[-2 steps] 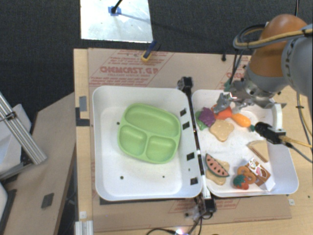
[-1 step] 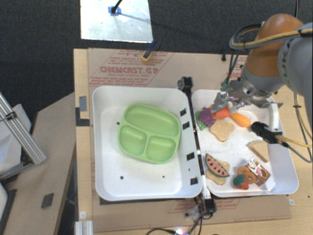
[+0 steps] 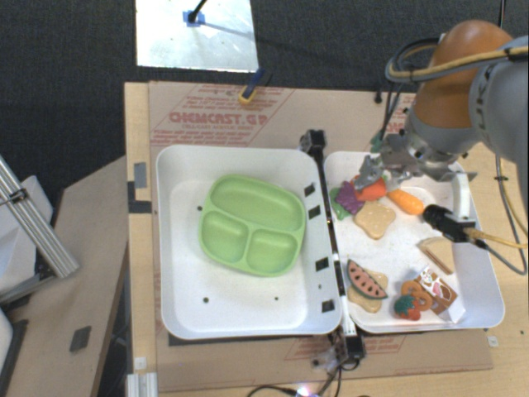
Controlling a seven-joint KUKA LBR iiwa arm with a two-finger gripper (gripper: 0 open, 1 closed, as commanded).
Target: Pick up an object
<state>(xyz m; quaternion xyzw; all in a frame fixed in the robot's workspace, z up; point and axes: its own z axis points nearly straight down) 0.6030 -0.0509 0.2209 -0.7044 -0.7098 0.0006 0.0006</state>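
My gripper (image 3: 369, 174) hangs low over the far left part of the right bin (image 3: 483, 304). Directly under its tip lies a red-orange toy piece (image 3: 374, 191), with purple grapes (image 3: 346, 198) just to its left and an orange carrot (image 3: 406, 201) to its right. Whether the gripper touches the red-orange piece is hidden by the gripper body. A tan bread slice (image 3: 376, 219) lies in front of them. Nearer the front are a watermelon slice (image 3: 366, 279), a tan wedge (image 3: 436, 255) and a small colourful pack (image 3: 430, 290).
The left bin (image 3: 178, 304) holds a green divided plate (image 3: 252, 224). A black-clipped divider (image 3: 324, 222) runs between the bins. The arm's grey and orange body (image 3: 463, 64) looms over the right bin's far right corner.
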